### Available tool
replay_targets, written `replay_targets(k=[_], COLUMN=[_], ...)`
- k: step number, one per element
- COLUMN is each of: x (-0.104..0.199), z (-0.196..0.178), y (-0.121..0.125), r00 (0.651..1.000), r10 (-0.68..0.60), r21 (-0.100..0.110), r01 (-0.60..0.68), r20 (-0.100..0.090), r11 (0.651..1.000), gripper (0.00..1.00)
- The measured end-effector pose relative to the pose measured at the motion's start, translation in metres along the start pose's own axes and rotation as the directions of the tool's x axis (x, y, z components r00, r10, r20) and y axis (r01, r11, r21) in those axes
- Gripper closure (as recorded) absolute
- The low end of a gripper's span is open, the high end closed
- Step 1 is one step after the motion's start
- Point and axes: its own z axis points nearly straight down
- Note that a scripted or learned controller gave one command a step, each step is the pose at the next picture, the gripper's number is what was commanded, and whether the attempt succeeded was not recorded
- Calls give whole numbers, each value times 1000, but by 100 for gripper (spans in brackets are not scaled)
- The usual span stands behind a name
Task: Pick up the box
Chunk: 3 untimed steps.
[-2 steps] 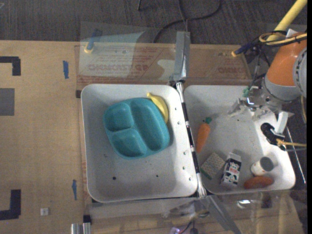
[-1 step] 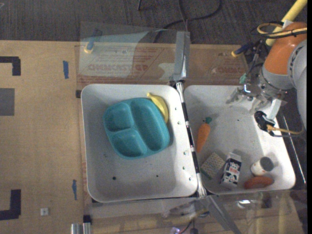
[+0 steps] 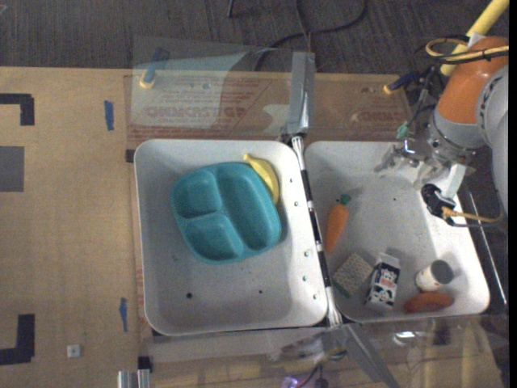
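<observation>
Camera view showed the task barely begun. The box [image 3: 383, 281], a small carton printed white with dark patches, was seen standing in the near part of the right bin [image 3: 380, 196], untouched and with nothing around it. It was flanked by a speckled square pad [image 3: 353, 273] just to its left and a white cup [image 3: 435, 276] to its right, with a reddish sausage-shaped item [image 3: 428, 301] near the cup. A toy carrot [image 3: 336, 225] lay further off, along the bin's left wall.

The tool [image 3: 420, 162] was placed at the far right corner of the same bin, well apart from the box. Nothing was seen held in it, though how far it was opened could not be told from the slanted view.

In the left bin [image 3: 161, 297] a teal divided tray [image 3: 226, 212] was seen with a banana [image 3: 265, 175] against its far edge; neither was judged relevant.

All of the work was judged to remain: travel toward the near side, descent over the box, closure and lift.
</observation>
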Motion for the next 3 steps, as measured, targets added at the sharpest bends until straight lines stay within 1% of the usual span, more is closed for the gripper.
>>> replay_targets(k=[2, 3], x=[0, -2], z=[0, -9], y=[0, 2], r00=[1000, 1000], r10=[0, -4], r21=[0, -12], r01=[0, 4], r20=[0, 11], r11=[1000, 1000], gripper=[0, 100])
